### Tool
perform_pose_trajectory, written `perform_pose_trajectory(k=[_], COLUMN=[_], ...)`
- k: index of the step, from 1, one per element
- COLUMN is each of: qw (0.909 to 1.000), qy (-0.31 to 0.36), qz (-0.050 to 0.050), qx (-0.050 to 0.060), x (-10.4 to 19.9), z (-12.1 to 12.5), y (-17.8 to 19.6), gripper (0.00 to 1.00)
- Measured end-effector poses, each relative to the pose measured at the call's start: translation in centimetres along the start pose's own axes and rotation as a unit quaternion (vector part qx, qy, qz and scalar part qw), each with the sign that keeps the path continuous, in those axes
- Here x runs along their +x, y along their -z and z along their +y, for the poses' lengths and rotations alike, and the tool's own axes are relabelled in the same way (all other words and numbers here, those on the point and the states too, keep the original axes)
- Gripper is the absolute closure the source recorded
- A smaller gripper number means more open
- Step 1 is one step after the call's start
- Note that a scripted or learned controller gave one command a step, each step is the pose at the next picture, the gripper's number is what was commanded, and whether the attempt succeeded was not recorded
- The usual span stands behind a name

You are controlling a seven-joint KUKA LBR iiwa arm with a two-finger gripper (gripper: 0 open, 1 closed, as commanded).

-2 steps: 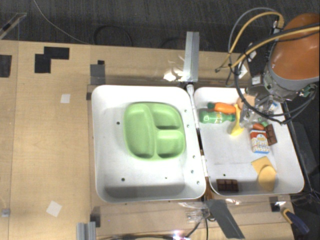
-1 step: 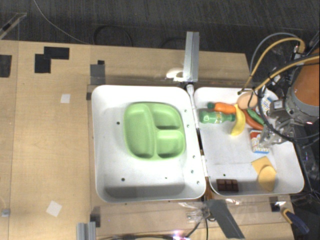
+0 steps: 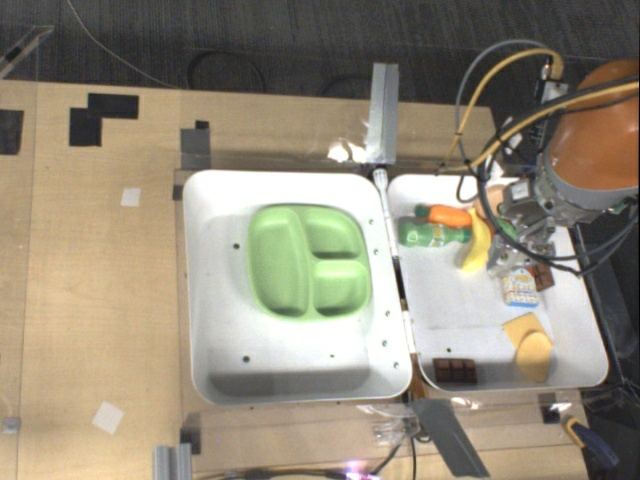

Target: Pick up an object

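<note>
Camera view: a glossy green divided tray [image 3: 305, 260] lies in the left bin [image 3: 215, 298]; gripper [image 3: 522, 240], grasp unreadable, hangs beside a banana [image 3: 477, 247], carrot [image 3: 447, 215], sponge [image 3: 530, 346].

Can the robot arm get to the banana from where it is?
Probably yes. The gripper hangs over the right bin, just beside the banana. The banana lies uncovered, with only a carrot and a green bottle touching its far side, so the near side looks free.

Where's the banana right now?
In the camera view the banana lies in the right bin, near its far end, just right of the green bottle and the carrot, beside the gripper.
</note>
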State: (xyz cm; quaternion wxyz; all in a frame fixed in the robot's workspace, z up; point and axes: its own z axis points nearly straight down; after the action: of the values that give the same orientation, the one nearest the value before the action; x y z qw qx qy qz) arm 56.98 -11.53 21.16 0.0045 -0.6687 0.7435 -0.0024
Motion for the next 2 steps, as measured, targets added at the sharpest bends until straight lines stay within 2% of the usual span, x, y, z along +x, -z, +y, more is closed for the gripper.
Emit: perform_pose_trajectory(k=[1,2], qw=[0.9994,0.9949], qy=[0.034,0.101], qz=[-0.001,-0.002], qx=[0.0,-0.001], x=[-5.5,-14.8], z=[-6.0,-7.9], y=[2.4,2.6], gripper=[1.0,1.0])
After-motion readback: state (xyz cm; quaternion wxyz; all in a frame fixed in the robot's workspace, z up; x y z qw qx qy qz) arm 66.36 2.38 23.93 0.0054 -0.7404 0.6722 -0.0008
